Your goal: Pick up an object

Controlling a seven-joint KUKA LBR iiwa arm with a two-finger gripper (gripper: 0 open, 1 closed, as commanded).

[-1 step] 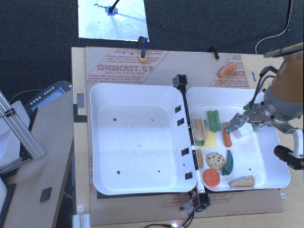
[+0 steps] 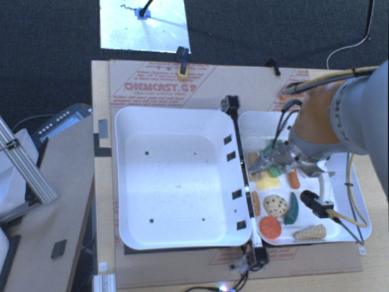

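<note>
Reaching into the right bin (image 2: 349, 181), I hold my gripper (image 2: 265, 161) low over a yellow block (image 2: 268, 179); whether it's spread or closed, I cannot tell.

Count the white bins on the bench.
2. The left bin fills the bench's middle; the right bin sits beside it, holding toy food, partly covered by the arm.
</note>
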